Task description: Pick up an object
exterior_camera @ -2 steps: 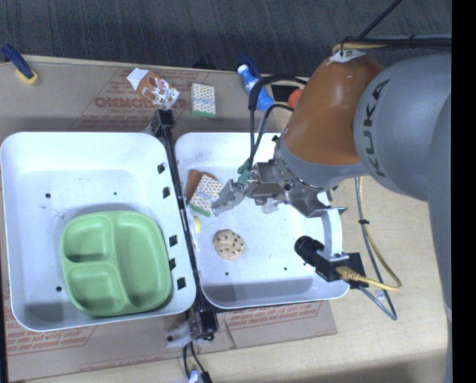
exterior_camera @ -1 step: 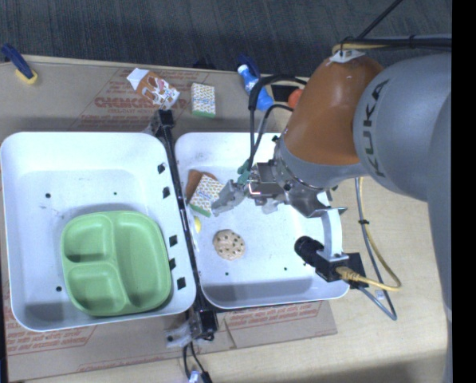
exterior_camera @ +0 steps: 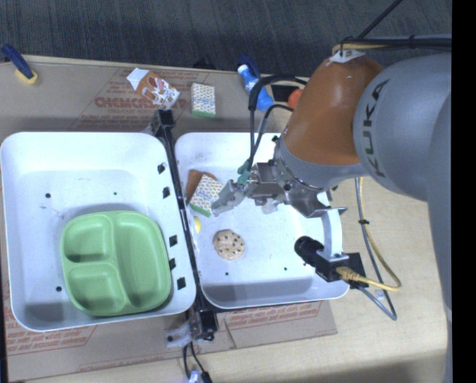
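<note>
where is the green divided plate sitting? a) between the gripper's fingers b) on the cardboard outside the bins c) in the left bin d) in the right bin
c: the green divided plate lies flat in the left bin, while the cookie and the gripper are over in the right bin.

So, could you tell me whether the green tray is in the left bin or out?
In: the green tray lies flat inside the left bin.

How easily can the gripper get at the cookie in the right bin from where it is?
Probably yes. The cookie lies flat on bare bin floor, apart from the snack packet above it, and the gripper hangs just above and beside it with nothing between.
</note>
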Controlling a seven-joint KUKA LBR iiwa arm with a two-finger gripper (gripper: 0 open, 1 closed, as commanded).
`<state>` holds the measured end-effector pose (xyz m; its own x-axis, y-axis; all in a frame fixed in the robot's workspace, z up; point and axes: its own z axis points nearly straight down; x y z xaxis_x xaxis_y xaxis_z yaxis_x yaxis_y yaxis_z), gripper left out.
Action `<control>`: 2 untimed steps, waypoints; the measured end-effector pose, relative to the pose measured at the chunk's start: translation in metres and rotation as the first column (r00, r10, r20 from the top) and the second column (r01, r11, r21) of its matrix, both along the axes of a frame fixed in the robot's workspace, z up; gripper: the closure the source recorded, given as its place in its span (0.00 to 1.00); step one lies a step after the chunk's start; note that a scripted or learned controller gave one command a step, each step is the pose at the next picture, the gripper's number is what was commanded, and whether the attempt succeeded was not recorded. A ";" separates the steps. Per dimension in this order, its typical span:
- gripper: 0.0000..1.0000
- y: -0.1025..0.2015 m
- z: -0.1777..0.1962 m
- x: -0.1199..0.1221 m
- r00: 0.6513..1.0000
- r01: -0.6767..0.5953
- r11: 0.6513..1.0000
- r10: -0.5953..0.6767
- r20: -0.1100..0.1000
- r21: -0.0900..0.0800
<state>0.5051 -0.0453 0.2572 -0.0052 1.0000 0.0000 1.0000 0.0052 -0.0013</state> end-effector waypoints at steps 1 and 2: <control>0.00 0.000 0.000 0.000 1.000 0.000 1.000 0.000 0.000 0.000; 0.00 0.073 -0.027 -0.029 1.000 -0.004 1.000 0.004 -0.003 0.000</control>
<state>0.4760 0.0277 0.2299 -0.0089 1.0000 -0.0005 1.0000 0.0089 -0.0039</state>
